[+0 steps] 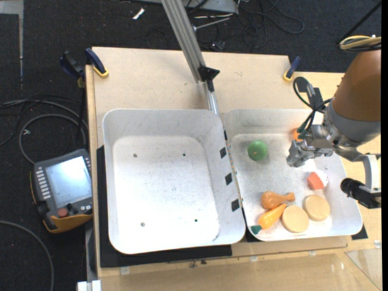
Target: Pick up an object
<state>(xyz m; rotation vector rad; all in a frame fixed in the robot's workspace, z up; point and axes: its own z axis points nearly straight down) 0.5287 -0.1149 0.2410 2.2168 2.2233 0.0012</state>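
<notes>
At the far left, off the bench (151, 77), a teach pendant (63, 190) lies on the dark floor. Next comes the left bin (115, 126), a shallow white tray with only dark specks on its floor, and beside it, edges touching, the right bin (345, 220), which carries every candidate for the pick. I count six things in it: one green ball (258, 150) at about ten o'clock in the bin, one orange drumstick-shaped toy (276, 198) and one toy carrot (270, 216) near six o'clock, two pale round discs (296, 219) (316, 207) touching each other at about five o'clock, and one small red-orange block (314, 180) at about three. The hand (298, 156) hangs over the bin's upper middle, with the green ball to its nine o'clock and the red-orange block at its five, apart from both; whether its fingers are spread or pressed together I cannot tell, and nothing shows between them. The likely trouble, as I judge it: a straight descent from here would meet bare bin floor between ball and block. The ball could roll off if nudged by one finger, the block sits close to the bin's right wall, and the crowded discs, drumstick and carrot could yield a double or glancing grasp.
</notes>
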